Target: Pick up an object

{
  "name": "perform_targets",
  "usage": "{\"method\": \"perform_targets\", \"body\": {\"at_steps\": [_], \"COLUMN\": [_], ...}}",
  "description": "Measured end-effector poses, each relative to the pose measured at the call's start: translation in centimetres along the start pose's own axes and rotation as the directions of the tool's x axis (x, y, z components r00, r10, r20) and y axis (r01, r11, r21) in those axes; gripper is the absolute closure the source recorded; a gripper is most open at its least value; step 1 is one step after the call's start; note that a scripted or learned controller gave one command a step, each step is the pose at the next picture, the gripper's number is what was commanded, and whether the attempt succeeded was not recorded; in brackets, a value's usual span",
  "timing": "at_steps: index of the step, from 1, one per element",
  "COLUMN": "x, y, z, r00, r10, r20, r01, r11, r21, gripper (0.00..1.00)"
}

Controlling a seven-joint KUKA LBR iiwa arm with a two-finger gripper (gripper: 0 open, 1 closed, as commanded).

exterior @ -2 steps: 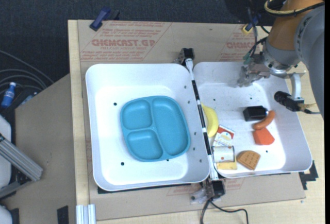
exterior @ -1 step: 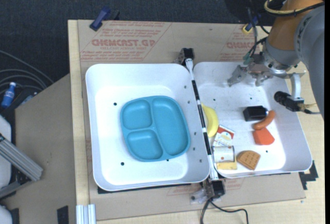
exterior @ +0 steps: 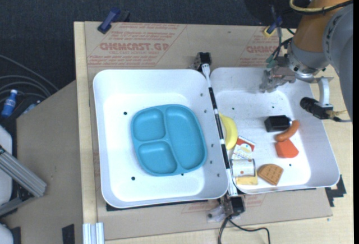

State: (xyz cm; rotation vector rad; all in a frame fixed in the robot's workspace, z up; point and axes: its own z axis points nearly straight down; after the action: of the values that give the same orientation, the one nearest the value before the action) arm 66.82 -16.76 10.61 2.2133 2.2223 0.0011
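My gripper [exterior: 271, 78] hangs over the back part of the right bin [exterior: 314, 178], with nothing visible in it. The toy items lie apart from it, toward the bin's front. A black block [exterior: 277, 123] sits nearest, just below the gripper, touching a reddish sausage [exterior: 287, 130]. An orange wedge [exterior: 287, 149] lies in front of those. A yellow banana [exterior: 228, 130] rests against the bin's left wall. Two small printed packets [exterior: 243, 151] [exterior: 243, 171] and a brown toast piece [exterior: 270, 173] lie at the front.
The left bin [exterior: 112, 91] holds a blue divided plate [exterior: 168, 139]. A dark divider rail [exterior: 216, 119] runs between the bins. A black fitting [exterior: 314, 107] sits at the right bin's right rim, below the arm [exterior: 317, 24]. Cardboard surrounds both bins.
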Motion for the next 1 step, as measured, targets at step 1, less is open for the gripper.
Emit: {"method": "perform_targets", "body": {"at_steps": [1], "x": [0.02], "y": [-0.01], "z": [0.02], "r00": [1.000], "r10": [0.000], "r20": [0.000], "r01": [0.000], "r11": [1.000], "r21": [0.001], "gripper": [0.00]}}
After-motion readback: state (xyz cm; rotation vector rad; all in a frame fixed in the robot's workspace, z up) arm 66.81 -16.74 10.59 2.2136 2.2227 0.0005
